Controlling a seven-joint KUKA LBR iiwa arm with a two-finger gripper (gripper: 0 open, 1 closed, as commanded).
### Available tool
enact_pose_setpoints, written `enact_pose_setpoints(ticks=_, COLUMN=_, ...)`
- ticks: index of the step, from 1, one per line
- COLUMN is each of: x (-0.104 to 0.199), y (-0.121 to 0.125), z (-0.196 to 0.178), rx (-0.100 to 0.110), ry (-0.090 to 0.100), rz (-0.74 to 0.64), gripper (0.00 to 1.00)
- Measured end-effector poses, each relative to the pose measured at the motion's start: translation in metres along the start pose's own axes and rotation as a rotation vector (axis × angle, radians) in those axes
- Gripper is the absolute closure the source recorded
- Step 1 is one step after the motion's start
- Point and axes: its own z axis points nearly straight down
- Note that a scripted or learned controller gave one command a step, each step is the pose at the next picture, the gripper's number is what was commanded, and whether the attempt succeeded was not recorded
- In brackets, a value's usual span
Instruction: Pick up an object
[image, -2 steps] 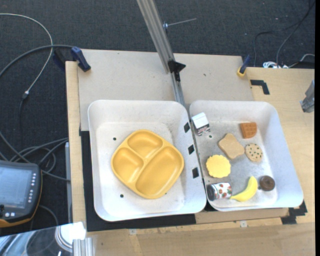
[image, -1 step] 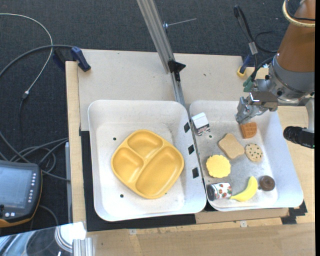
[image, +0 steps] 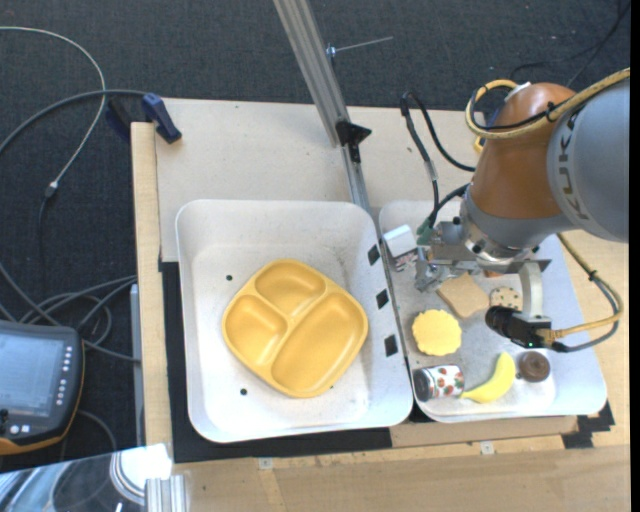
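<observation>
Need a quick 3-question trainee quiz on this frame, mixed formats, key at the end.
1. True or false: the yellow divided plate lies in the left bin.
2. Multiple choice: what lies right beside the banana, at its left end? A) a blue clamp B) a small patterned cup C) a screen
3. Fill in: the round yellow item lies in the ___ bin, below the arm's wrist.

Key: 1 true; 2 B; 3 right
</observation>
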Motion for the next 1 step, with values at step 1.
enact_pose_setpoints(ticks=1, x=0.0786, y=0.0372, z=-0.0284, rx=-0.015, ry=0.002, rz=-0.009, gripper=1.00)
